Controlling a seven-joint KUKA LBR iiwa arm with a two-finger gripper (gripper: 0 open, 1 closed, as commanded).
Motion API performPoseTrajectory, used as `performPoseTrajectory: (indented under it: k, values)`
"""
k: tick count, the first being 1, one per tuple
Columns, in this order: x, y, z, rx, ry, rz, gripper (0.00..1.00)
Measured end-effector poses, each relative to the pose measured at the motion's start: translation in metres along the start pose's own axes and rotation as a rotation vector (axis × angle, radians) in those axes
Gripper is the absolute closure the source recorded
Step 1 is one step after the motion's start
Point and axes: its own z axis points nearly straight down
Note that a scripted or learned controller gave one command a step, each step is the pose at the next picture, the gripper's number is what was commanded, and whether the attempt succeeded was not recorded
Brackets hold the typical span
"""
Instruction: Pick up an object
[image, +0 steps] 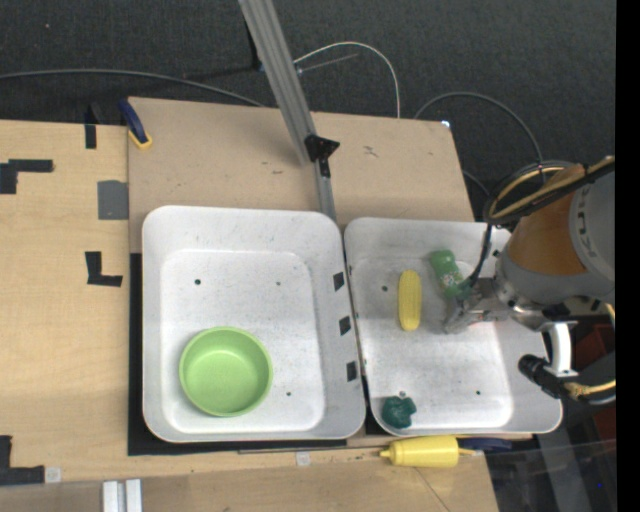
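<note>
- The worktop (250, 150) is a pale wooden surface carrying two shallow white bins side by side.
- The left bin (240, 235) holds a lime-green bowl (226, 371) in its near-left corner, upright with its open side up.
- The right bin (440, 390) holds the smaller items, and the arm (560, 250) reaches into it from the right, grey with an orange band above the wrist.
- The gripper (462, 312) sits low over the middle of the right bin, just right of the corn; whether it is wide or narrow cannot be told.
- A yellow corn cob (409, 300) lies lengthwise near the bin's centre, apart from the gripper.
- A green object (445, 268) lies just beside the gripper, towards the bin's far side.
- A dark teal object (399, 410) rests at the bin's near-left corner.
- A yellow bottle-like item (425, 452) lies on the worktop just outside the bin's near edge.
</note>
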Motion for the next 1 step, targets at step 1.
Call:
performPoseTrajectory:
  k: [1]
  values:
    - [-0.0067,0.0032,-0.0605,-0.008,-0.003,0.002,1.0]
